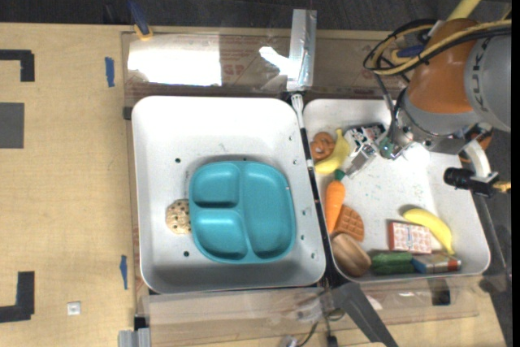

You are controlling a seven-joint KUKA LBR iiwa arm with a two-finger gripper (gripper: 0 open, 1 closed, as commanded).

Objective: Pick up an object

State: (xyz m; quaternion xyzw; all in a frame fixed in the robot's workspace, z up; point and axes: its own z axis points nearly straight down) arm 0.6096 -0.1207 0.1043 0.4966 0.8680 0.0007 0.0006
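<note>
My gripper [367,144] hangs low over the far left part of the right bin [382,183], on the grey arm with its orange band [439,85]. Just left of it lie a brown pretzel-like piece [322,144] and a yellow fruit [330,162]. Nearer the front are an orange carrot [334,203], a waffle [351,221], a brown bread roll [351,253], a green cucumber [392,261], a pink box [409,237], a banana [431,225] and a red and blue marker [439,262]. I see nothing held in the gripper.
The left bin [162,142] holds a teal divided plate [242,210] with a cookie [178,215] beside it on the left. A clear plastic sheet [211,53] stands behind the bins. Yellow and black cables [398,49] loop near the wrist.
</note>
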